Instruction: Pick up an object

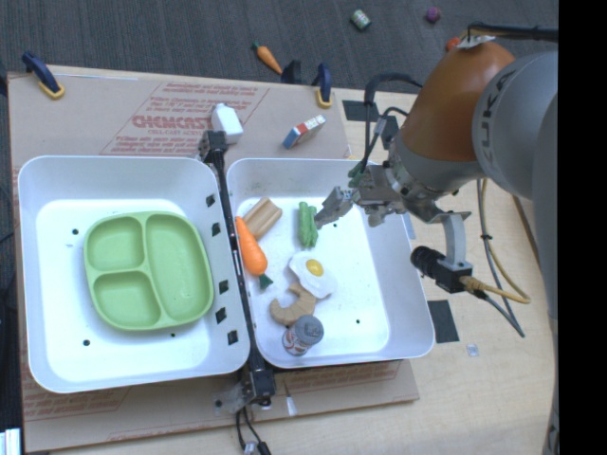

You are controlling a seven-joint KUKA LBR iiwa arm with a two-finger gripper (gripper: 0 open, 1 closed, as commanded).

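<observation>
Hovering over the right bin (403, 282), the claw (334, 207) grips nothing, its spread unclear; best lower squarely onto the green bean (305, 224) just beside it.

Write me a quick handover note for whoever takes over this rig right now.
End effector: above the right bin, near the green bean pod; nothing visibly held.
Right bin holds: carrot, bread piece, fried egg, tan cookie shape, small can.
Left bin holds the green divided plate.
Done: nothing picked yet.
Left: grasp one object and lift it.
</observation>
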